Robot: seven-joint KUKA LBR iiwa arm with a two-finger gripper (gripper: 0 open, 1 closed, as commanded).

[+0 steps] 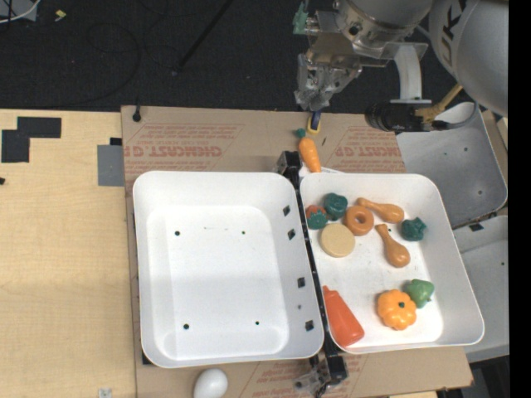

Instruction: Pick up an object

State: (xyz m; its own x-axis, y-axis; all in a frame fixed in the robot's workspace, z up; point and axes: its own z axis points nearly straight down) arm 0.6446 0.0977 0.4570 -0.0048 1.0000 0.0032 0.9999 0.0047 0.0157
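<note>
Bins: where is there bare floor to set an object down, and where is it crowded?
The left bin offers bare white floor wall to wall. In the right bin, toys crowd the upper half around the donut and the cream disc; a smaller bare patch lies between the red bottle and the orange pumpkin.

Single camera, fixed above counter (58, 247), looked down at slant toward far side. Moderately close: both white bins sat in lower centre, left bin (149, 222) and right bin (452, 247) side by side, near rims close to bottom edge. Dark floor lay across far top. Arm (465, 23) entered from right at top, cropped by frame. No second view to overlap.
</note>
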